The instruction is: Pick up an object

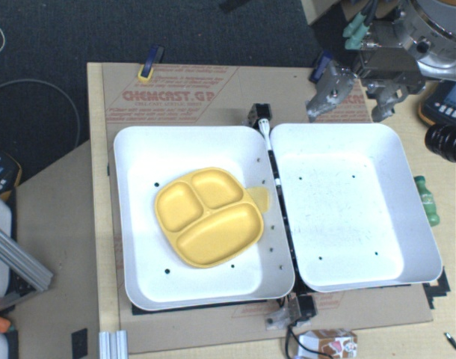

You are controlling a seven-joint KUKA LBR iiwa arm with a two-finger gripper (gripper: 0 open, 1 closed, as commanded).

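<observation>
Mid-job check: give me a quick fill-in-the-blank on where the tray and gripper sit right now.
1. The yellow divided tray lies in the ____ bin of the camera view.
2. The tray has ____ compartments.
3. The gripper hangs above the far edge of the ____ bin.
4. Between its fingers the gripper holds ____.

Missing words: left; three; right; nothing
</observation>
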